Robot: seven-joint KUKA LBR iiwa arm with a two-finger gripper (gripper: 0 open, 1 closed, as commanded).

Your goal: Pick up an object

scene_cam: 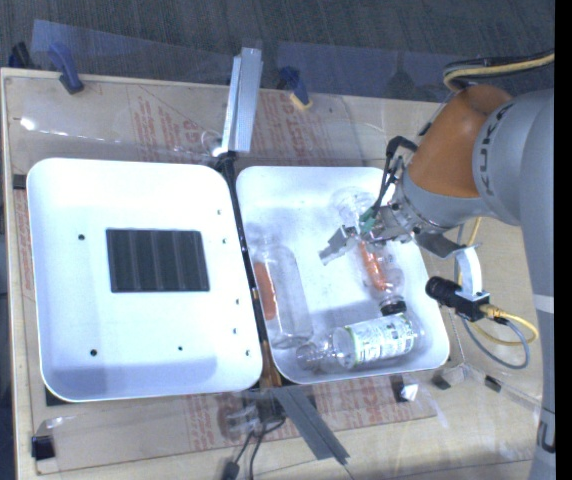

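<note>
My gripper (349, 236) is low over the upper middle of the right bin (311, 193). Just right of it and below lies a clear bottle with orange contents (376, 268) and a black cap, slanted toward the bin's right wall. A crumpled clear plastic item (351, 206) sits directly behind the gripper. Nothing can be made out held in the gripper. Another clear bottle with an orange strip (271, 290) lies along the bin's left wall. A labelled clear bottle (371, 341) lies on its side at the front.
The left bin (66, 328) holds a dark ribbed rectangular panel (157, 260) near its middle. A metal bar (241, 98) stands behind the seam between the bins. Blue clamps (66, 73) sit on the bench's far edge.
</note>
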